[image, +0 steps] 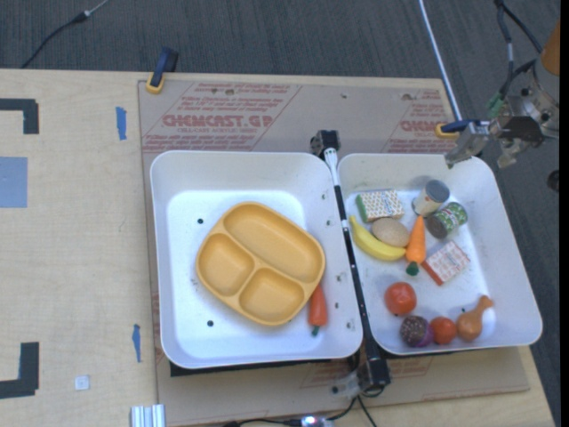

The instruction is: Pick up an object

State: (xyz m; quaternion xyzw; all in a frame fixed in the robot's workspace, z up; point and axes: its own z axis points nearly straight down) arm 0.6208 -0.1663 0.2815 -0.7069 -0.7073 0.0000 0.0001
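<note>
My gripper (pixel 484 148) hangs over the far right corner of the right bin (pixel 520 292), above its rim; nothing sits between the fingers. Whether they stand wide or narrow I cannot tell, the tips being small and blurred against the board.

Nearest below and left of it: a small grey-capped bottle (pixel 431 196), then a green-labelled can (pixel 447 219) on its side just beneath. Left of those, a green-edged box (pixel 380 205) lying flat. A tan potato-like piece (pixel 390 231) touches a banana (pixel 373 243) and an upright-lying carrot (pixel 416 241). A red-and-white carton (pixel 447 262) lies tilted beside the carrot.

Farther down from the tool: a red tomato (pixel 401 298), then along the near wall a dark purple piece (pixel 414 330), a small red piece (pixel 443 330) and a brown drumstick (pixel 474 318), close together.

Well away to the left, across the divider: the left bin (pixel 178 238) with a yellow three-compartment plate (pixel 259 263), and a second carrot (pixel 317 308) just beside the plate's lower right edge.
</note>
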